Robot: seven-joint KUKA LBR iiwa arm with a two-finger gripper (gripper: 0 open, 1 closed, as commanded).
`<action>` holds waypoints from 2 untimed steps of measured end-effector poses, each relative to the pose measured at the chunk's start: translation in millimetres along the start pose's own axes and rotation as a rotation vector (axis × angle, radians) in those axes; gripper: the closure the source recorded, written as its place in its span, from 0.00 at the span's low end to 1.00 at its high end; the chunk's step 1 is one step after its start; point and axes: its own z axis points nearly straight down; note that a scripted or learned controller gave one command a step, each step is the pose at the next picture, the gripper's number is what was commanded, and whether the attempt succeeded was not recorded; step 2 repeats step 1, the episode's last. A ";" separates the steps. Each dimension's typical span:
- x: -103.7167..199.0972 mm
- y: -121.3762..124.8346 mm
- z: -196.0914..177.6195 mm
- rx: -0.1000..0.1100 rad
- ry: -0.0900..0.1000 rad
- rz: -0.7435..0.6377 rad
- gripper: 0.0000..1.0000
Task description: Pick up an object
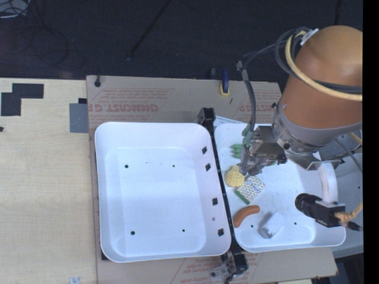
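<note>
Orange arm hangs its claw, grip unclear, over yellow object.

Both bins, the left bin and the right bin, look like smooth, slightly glossy white plastic. The board beneath looks like matt brown cardboard. The arm's orange band shines smooth.

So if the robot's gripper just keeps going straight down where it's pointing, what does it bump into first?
Probably the yellow object: the gripper points down just beside it in the right bin. The checkered packet lies close too, and depth is hard to judge.
</note>
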 end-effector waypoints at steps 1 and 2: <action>31.6 0.0 -18.8 -0.005 0.000 0.000 1.00; 31.6 0.0 -18.8 -0.005 0.000 0.000 1.00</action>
